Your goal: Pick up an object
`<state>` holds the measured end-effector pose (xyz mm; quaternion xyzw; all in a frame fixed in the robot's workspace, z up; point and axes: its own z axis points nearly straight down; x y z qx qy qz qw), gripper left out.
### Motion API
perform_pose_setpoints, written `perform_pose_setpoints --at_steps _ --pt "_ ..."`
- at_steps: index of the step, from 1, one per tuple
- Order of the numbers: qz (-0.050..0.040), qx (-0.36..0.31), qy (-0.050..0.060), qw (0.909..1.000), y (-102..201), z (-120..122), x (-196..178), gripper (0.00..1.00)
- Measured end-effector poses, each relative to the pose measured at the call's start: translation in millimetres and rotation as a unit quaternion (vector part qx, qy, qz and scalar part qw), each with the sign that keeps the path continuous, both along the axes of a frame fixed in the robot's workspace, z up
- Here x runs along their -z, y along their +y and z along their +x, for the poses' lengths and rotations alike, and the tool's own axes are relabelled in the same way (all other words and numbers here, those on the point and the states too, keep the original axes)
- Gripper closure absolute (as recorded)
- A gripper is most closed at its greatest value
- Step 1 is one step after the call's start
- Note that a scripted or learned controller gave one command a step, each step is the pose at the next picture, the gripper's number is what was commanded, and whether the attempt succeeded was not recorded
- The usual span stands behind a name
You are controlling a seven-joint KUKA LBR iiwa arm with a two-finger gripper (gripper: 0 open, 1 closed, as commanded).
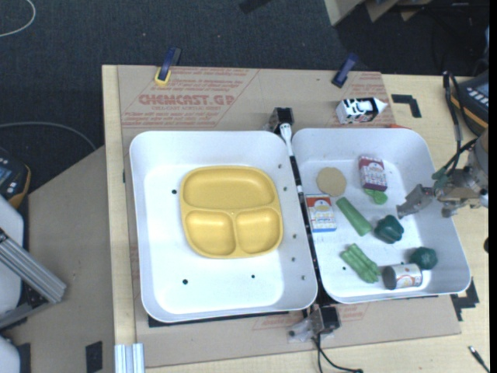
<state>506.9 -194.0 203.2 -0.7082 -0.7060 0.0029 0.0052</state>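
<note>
Desk (225, 92): brown board surface carrying two shallow white bins side by side.

Left bin (155, 231): contains one yellow three-compartment tray (231, 210), centred, lying flat.

Right bin (443, 274): contains all loose items.
- Tan round disc (331, 181), upper left area.
- Small red-and-white card box (321, 213), just below the disc, near the left wall.
- Dark red packet (373, 172), upper centre, right of the disc.
- Long green cylinder (354, 217), lying diagonally at centre.
- Dark green lump (388, 228), just right of the cylinder.
- Green ridged piece (361, 262), lower centre.
- Small can (401, 276), on its side near the lower wall, just right of the ridged piece.
- Dark green round item (423, 258), just above and right of the can.

Gripper (413, 201): positioned over the right part of the right bin, entering from the right, near the dark green lump. Nothing seen between the fingers. Spread or pressed together: cannot tell.

Outside the bins: black-and-white item (361, 109) on the desk, above the right bin.
</note>
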Motion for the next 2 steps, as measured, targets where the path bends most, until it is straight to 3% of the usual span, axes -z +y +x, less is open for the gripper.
perform_pose_setpoints --at_steps 1,2 --pt "-0.0017 -0.002 -0.006 1.0000 0 3 -6 0.00" --pt "-0.0001 -0.001 -0.002 1.0000 -2 5 51 0.00"
